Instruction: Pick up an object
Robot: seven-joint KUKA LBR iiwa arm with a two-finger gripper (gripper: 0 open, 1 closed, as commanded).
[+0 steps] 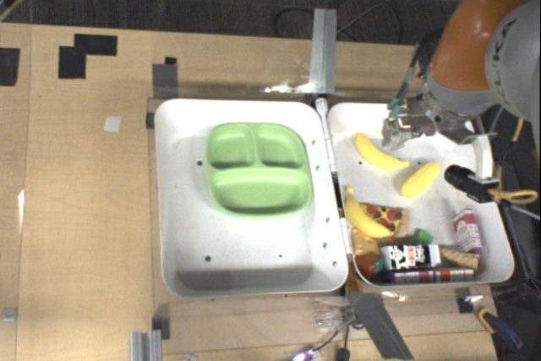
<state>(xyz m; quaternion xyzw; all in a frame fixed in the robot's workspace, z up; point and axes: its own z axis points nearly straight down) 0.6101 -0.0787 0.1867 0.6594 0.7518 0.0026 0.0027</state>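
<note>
Hovering gripper point(397, 124) above banana point(377, 152) in right bin point(499, 266), lining up your pick; jaws' state: cannot tell.

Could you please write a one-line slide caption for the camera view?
KUKA arm's pincer hovers over a banana in the cluttered right bin; a green divided plate fills the left bin.

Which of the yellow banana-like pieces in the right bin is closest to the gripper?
The upper-left banana, just below the gripper; the others lie farther right and lower.

Grey arm point(516, 46), orange band, seemingly metallic tool point(404, 121)
</note>
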